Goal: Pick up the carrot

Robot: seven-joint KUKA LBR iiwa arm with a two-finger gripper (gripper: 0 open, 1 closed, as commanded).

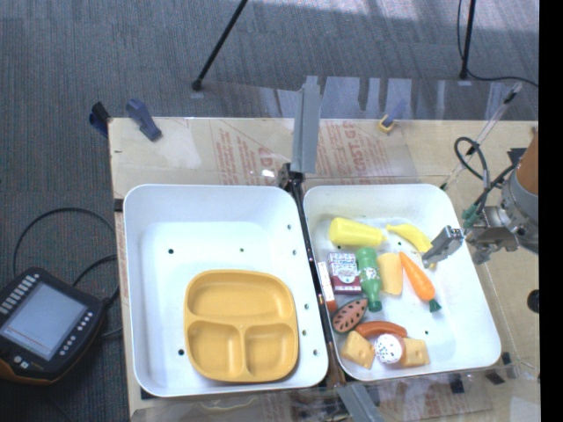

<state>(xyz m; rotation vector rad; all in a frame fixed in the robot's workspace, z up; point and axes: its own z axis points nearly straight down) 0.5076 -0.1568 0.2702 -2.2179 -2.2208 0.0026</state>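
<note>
The carrot, orange with a green stub at its lower end, lies slanted in the right white bin, between a pale yellow block and the bin's right side. My gripper hangs just up and to the right of the carrot's thick end, close to it. Its fingers look open, with nothing between them. The arm reaches in from the right edge.
Around the carrot lie a banana, a yellow vegetable, a green bottle, a red box, a sausage, cheese pieces and a white ball. The left bin holds a yellow divided tray.
</note>
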